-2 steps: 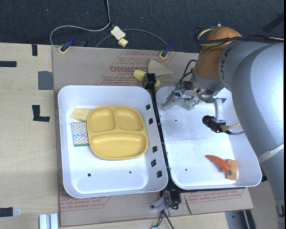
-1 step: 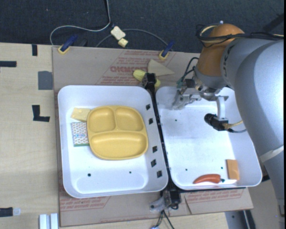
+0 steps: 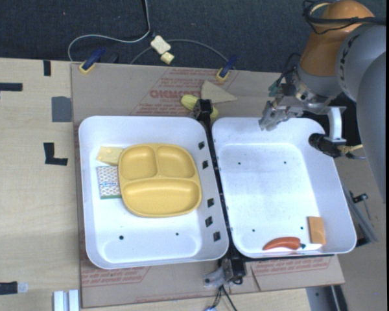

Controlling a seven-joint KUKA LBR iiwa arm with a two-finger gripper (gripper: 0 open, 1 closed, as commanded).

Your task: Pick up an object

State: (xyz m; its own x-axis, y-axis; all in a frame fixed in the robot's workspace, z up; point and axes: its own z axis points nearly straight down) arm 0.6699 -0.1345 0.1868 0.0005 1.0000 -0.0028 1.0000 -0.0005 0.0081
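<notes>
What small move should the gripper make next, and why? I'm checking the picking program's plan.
Probably travel toward the near edge of the right bin. The gripper hangs over that bin's far rim with nothing between its fingers, while the red sausage-like piece and the tan block lie at the near edge.

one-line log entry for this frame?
gripper: over right bin far rim, nothing held | hot dog, orange block: right bin near edge | yellow tray: left bin
</notes>
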